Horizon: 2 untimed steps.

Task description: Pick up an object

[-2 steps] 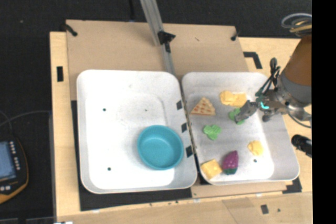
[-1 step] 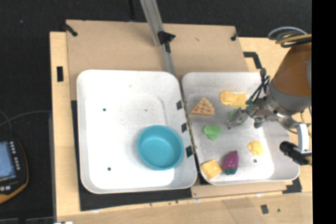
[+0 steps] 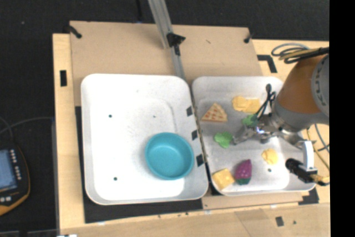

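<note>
We saw the grey arm (image 3: 310, 98), orange-banded above the wrist, reaching in from the right and bent down over the right side. Its gripper (image 3: 244, 135) hung low, pointing left.

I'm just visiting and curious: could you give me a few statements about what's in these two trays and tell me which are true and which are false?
1. A blue bowl sits in the left bin. True.
2. The purple piece lies in the left bin. False: it lies in the right bin, near its front edge, beside a yellow block.
3. The tool is over the right bin. True: it hangs close to the green piece.
4. The waffle wedge rests inside the bowl. False: it lies in the right bin, near that bin's left wall.
5. The arm comes in from the picture's left. False: it comes in from the right.
</note>
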Available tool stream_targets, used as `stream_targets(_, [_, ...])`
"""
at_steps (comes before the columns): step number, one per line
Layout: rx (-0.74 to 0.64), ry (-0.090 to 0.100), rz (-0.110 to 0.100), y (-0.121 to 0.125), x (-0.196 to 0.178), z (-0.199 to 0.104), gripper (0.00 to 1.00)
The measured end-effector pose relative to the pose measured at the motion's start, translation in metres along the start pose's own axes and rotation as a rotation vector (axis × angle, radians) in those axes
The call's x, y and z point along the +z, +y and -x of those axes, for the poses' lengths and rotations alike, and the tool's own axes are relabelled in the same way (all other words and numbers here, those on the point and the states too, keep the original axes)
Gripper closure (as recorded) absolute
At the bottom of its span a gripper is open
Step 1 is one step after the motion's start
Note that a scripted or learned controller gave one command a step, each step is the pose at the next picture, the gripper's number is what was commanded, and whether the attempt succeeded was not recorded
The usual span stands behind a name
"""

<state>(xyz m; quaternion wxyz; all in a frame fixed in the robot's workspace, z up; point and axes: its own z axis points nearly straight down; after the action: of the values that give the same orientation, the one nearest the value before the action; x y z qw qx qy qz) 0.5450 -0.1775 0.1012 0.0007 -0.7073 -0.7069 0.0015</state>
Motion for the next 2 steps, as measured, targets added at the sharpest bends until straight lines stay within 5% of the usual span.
stream_targets(1, [0.005,0.000,0.007,0.002,-0.014,0.001,1.00])
stream_targets(2, [-0.004,-0.001,0.011,0.010,-0.075,-0.003,1.00])
